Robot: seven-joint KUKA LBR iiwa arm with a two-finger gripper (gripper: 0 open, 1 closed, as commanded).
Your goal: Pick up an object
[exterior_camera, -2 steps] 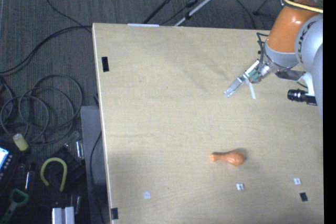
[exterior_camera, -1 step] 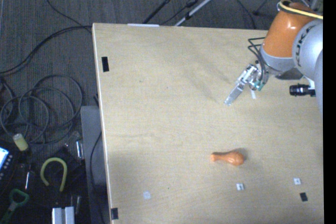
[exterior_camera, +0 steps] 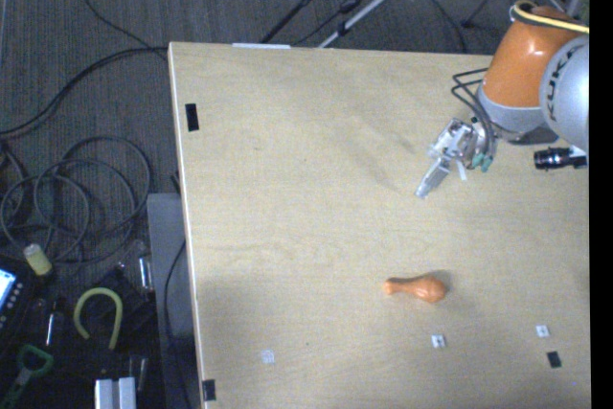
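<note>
Progress is nil — my gripper (exterior_camera: 424,190) hangs above the bench (exterior_camera: 287,206), whether spread or pressed together I cannot tell, well apart from the orange object (exterior_camera: 418,288) — the whole pick remains.

Black cables (exterior_camera: 77,177) coiled on grey carpet – green hook-shaped tool (exterior_camera: 99,313), perhaps clamp, lower left.

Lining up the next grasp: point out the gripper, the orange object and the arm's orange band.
gripper (exterior_camera: 426,190): camera view, between its fingertips.
orange pear-shaped object (exterior_camera: 421,288): camera view, its bulb.
orange band (exterior_camera: 525,62): camera view, its middle.
</note>
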